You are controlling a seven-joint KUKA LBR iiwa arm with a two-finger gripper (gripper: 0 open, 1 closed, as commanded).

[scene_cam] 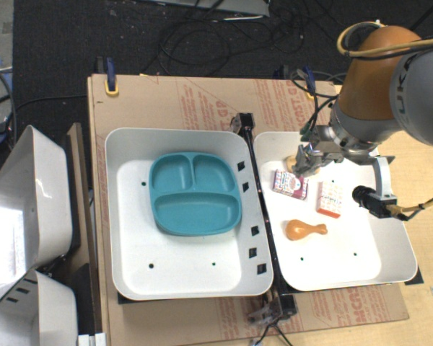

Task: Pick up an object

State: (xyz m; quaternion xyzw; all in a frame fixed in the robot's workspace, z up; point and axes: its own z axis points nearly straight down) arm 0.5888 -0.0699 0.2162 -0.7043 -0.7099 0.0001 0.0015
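The right bin (361,265) holds three small things. A white and purple packet (289,184) lies near its left side, a white and red packet (330,199) sits to the right of it, and an orange pear-shaped toy (304,229) lies below them. My gripper (305,161) hangs low over the bin's upper left part, just above and right of the purple packet. Nothing is visible between its fingers.
The left bin (130,265) holds a teal divided plate (195,193). A black divider (256,200) runs between the two bins. White tubs (25,200) stand off the bench at the left. Cables lie on the dark floor behind.
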